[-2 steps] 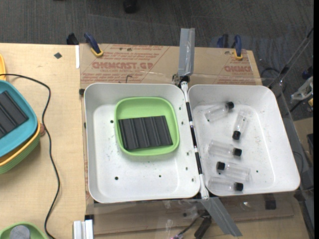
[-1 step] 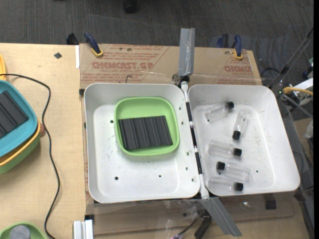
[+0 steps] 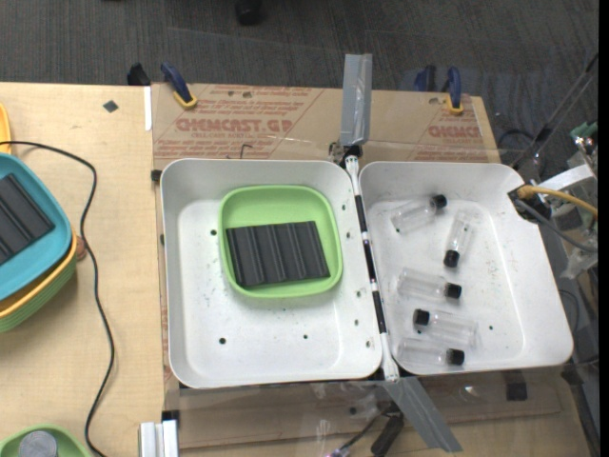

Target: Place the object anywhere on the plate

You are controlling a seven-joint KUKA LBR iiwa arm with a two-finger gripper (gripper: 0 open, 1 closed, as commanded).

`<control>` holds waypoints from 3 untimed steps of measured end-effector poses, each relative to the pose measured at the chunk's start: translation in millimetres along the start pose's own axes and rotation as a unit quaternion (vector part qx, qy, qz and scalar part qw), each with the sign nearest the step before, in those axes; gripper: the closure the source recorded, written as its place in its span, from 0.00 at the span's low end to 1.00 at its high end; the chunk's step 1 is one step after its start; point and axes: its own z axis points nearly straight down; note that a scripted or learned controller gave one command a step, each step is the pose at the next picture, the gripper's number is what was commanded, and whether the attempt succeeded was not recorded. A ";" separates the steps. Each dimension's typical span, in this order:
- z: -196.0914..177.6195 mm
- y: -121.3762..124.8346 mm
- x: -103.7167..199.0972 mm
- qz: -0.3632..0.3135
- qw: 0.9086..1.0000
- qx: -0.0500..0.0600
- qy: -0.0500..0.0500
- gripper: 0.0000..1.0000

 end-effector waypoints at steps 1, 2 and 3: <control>-11.1 32.2 -20.2 -0.006 1.000 0.000 0.001 0.00; -16.9 27.5 -41.3 0.003 1.000 0.000 0.000 0.00; -11.1 25.0 -53.5 0.003 1.000 0.000 0.000 0.00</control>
